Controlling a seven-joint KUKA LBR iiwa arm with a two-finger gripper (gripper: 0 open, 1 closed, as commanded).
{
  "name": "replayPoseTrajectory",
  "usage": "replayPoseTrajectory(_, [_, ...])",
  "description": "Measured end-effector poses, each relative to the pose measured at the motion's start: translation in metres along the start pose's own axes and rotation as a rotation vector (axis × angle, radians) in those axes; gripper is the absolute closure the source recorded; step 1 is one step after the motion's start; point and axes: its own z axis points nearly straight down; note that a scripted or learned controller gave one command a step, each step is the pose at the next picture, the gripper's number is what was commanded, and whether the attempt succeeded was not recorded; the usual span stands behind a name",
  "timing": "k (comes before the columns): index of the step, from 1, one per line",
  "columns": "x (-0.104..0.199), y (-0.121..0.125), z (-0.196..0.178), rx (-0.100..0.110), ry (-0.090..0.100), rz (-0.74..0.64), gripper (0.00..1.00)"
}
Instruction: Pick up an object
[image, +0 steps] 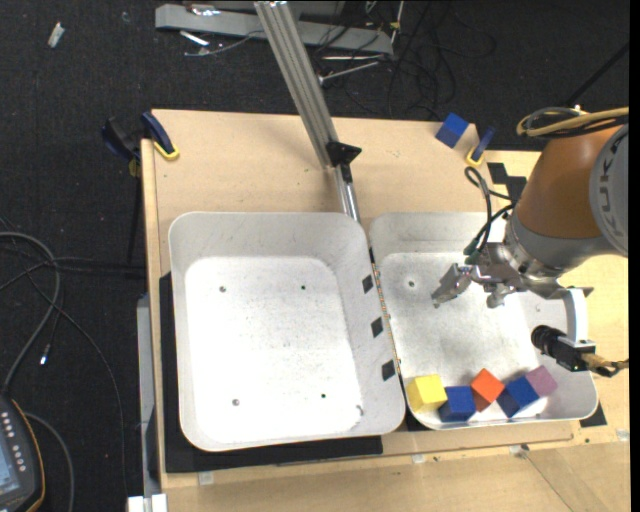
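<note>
From the overhead camera, the grey two-finger gripper (468, 286) hangs over the bare middle of the right shallow white plastic bin (400, 245), spread open with nothing between its fingers. So it's the approach step, I'd say.

The blocks sit clustered along that bin's near edge: a yellow cube (427, 390), two blue cubes (459, 402), an orange cube (487, 386) and a pale purple one (541, 380).

Next move needs a shift toward them, then descent.

Partial letters, maybe "UK", show on the arm's orange band (565, 185).
</note>
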Motion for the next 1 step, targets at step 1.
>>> replayPoseTrajectory(1, [-0.0097, -0.0596, 0.0541, 0.004, 0.000, 0.002, 0.00])
